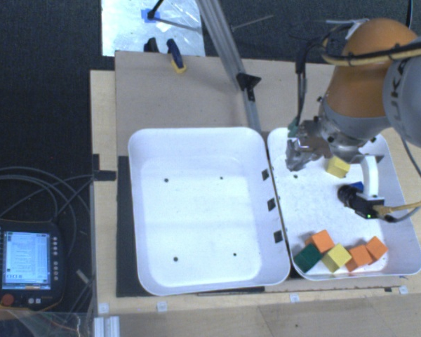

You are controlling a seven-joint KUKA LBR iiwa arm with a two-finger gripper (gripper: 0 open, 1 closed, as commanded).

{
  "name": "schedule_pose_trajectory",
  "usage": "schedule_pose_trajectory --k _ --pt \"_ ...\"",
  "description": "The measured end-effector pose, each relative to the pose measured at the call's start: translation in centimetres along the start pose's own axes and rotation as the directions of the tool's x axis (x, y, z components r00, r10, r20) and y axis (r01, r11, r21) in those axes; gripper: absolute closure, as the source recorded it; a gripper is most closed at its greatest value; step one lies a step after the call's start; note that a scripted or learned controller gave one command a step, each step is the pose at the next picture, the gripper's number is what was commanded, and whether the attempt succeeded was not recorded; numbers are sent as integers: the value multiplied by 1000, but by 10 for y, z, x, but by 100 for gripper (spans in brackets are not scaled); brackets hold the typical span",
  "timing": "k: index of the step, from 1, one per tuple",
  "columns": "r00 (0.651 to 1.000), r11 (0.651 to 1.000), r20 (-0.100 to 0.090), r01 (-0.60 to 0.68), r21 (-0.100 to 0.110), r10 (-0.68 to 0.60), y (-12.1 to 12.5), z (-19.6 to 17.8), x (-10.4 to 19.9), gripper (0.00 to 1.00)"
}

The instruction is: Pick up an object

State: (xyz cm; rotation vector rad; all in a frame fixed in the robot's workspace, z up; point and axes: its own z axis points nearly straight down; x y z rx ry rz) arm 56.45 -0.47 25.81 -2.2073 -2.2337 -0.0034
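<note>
— So, where does the arm (379, 69) sit right now?

— It reaches in over the right-hand bin (407, 258), its orange band above the far end of that bin. The jaws (297, 156) hang over the bin's far left corner, close to the wall it shares with the left-hand bin (196, 265).

— Are they spread or pressed together?

— I cannot tell; the wrist and its cabling hide them at this slant. Nothing is visibly pinched between them.

— And the objects to be picked?

— One yellow block (337, 166) lies just beside the jaws, on their right, partly tucked under the wrist. Whether it touches them I cannot say. The others are gathered at the near edge of the right-hand bin: a dark green block (306, 258) nearest the shared wall, an orange block (323, 241) just behind it, a second yellow block (336, 258) next to the green one, then two more orange blocks (368, 252) towards the near right corner. They sit packed together, several touching.

— Anything else in that bin?

— A white bracket with a small black unit (354, 197) and a blue spot hangs from the arm near the right wall, with a yellow cable running off to the right.

— And around the bins?

— On the worktop (105, 153) beyond the left-hand bin stands a slanted metal pole (224, 41). A control pendant (24, 262) with a lit screen lies off the worktop's left edge, near the near corner, with grey cables looped beside it.
</note>
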Motion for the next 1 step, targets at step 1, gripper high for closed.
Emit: schedule_pose_trajectory --k 1 --pt "1000 1000 0 0 -3 0 9 -7 56 100"
